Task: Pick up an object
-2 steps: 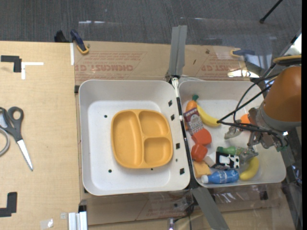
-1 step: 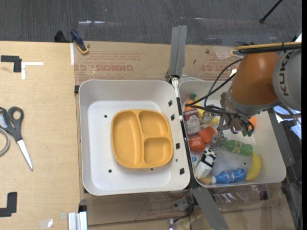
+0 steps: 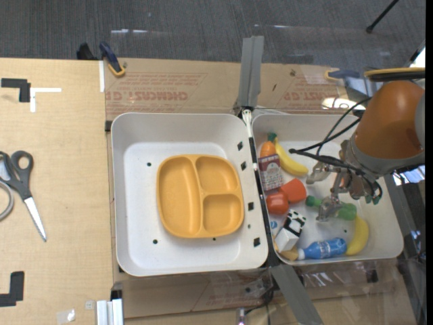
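Note:
My gripper [image 3: 323, 193] hangs over the middle of the right bin [image 3: 385, 249], its two metal fingers [image 3: 316, 175] spread apart and open with nothing clearly between them. A green toy [image 3: 346, 212] lies right beside the lower finger. Left of the gripper are an orange-red piece [image 3: 294, 189], a red piece [image 3: 277, 202], a yellow banana [image 3: 291, 163] and a small red-labelled bottle [image 3: 270, 172]. Nearer the front lie a black-and-white carton [image 3: 291, 224], a blue bottle [image 3: 323, 249] and a second banana [image 3: 359, 236].
The left bin [image 3: 128, 181] holds a yellow divided plate [image 3: 201, 195]. A raised divider [image 3: 252, 161] separates the bins. Scissors [image 3: 24, 189] lie on the wooden bench at far left. Black cables [image 3: 338, 137] run from the arm across the right bin.

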You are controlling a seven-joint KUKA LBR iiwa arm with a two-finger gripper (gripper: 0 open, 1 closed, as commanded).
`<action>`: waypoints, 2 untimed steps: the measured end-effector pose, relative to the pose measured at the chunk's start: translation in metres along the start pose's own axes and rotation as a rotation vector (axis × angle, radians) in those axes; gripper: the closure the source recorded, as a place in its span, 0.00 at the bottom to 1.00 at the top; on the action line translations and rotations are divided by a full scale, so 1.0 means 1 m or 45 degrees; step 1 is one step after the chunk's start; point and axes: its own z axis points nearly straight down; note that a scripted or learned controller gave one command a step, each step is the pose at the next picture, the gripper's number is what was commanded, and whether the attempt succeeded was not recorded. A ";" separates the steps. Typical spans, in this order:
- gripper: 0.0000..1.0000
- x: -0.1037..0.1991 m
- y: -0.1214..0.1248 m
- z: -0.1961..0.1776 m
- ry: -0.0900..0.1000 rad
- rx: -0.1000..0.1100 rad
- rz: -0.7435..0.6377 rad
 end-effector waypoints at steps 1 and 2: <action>0.00 -0.042 0.053 0.000 -0.004 0.001 0.158; 0.00 -0.012 0.045 0.000 0.000 0.001 0.309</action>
